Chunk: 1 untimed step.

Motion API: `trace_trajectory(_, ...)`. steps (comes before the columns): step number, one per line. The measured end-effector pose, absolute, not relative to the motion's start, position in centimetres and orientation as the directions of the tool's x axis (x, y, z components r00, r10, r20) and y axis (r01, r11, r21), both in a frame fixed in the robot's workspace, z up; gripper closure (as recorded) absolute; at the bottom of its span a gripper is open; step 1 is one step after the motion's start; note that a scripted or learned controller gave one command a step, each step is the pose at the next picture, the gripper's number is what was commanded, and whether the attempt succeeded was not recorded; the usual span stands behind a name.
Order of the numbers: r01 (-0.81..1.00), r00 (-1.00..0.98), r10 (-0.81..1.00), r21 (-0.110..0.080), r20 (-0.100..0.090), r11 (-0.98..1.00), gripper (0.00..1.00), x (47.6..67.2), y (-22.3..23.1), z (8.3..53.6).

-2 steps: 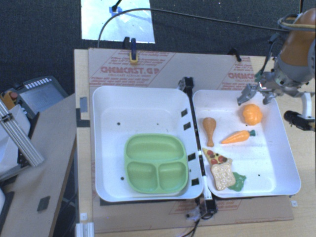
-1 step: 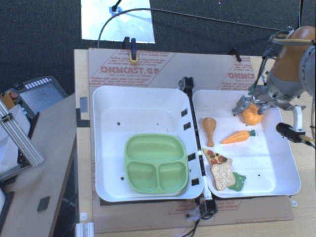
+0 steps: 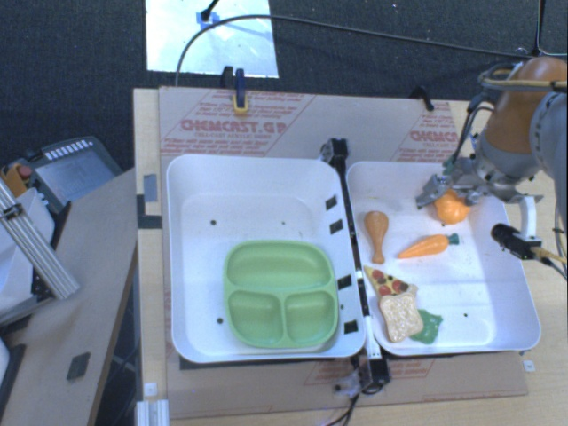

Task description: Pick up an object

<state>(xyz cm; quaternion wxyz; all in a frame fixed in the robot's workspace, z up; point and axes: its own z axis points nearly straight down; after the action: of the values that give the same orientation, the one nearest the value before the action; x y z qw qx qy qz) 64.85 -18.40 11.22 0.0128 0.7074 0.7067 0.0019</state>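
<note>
An orange fruit (image 3: pixel 452 210) lies in the back part of the right bin (image 3: pixel 497 331). My gripper (image 3: pixel 449 193) hangs directly over it, touching or nearly touching its top. The grey arm with its orange band (image 3: pixel 524 105) reaches in from the right. Nearer the front of the same bin lie a carrot (image 3: pixel 426 247), a chicken drumstick (image 3: pixel 377 233), a pizza slice (image 3: pixel 390 282), a piece of toast (image 3: pixel 401 316) and a green leaf (image 3: pixel 429 327).
The left bin (image 3: pixel 257 169) holds a green divided plate (image 3: pixel 282 294) near its front. A black divider (image 3: pixel 348 238) with clips runs between the two bins. A black cable end (image 3: pixel 515 240) juts over the right bin's right side.
</note>
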Motion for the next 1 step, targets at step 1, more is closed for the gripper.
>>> trace_trajectory(1, 1.0, 0.0, 1.0, 0.024, -0.017, 0.001, 1.0, 65.0, -18.49, 12.55)
